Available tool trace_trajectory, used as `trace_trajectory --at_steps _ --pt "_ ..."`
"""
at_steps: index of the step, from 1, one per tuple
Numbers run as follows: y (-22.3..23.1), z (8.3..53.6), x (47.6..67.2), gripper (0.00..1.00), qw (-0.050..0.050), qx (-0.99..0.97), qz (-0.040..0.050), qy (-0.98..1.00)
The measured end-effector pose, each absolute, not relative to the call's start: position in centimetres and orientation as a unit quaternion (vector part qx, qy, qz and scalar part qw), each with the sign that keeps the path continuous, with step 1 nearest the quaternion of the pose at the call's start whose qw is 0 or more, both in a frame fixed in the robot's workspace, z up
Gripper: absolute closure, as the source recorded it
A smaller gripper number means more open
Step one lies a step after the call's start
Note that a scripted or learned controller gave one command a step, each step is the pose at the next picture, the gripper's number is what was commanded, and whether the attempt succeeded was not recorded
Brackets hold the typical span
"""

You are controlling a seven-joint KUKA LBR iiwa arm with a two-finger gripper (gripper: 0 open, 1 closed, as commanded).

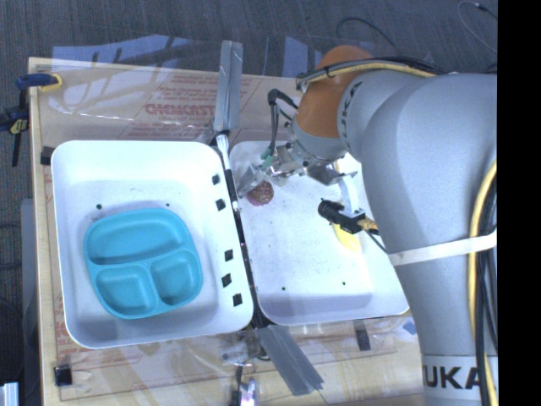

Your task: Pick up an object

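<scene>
Camera view: wooden bench (127, 100) bears two white bins (76, 176) over dark floor (127, 7).

Left bin (68, 227): I see a blue divided tray (142, 260) lying flat in it
Right bin (304, 303): my end effector (269, 169) sits low at its upper left corner, just above a reddish round object (261, 193)
Yellow object (347, 235): near the right wall

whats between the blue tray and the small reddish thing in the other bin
In the camera view, the blue tray and the reddish object are separated by bare white bin floor and the divider where the two bins' walls meet, with small black markers along it.
</scene>
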State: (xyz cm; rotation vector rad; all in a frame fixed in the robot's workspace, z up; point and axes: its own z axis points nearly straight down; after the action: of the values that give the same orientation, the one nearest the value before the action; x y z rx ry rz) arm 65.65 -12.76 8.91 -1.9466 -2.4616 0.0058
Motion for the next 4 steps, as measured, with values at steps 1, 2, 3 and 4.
trace_trajectory --at_steps 1,2,3,4 --pt "-12.6 9.5 65.6 1.00 0.005 -0.618 0.0036 -0.786" --pt "-16.6 25.0 60.6 1.00 0.002 -0.574 0.0017 -0.819" --pt "-20.4 21.1 62.4 1.00 0.003 -0.698 0.0027 -0.717" --pt "-20.4 21.1 62.4 0.00 0.003 -0.697 0.0026 -0.717"
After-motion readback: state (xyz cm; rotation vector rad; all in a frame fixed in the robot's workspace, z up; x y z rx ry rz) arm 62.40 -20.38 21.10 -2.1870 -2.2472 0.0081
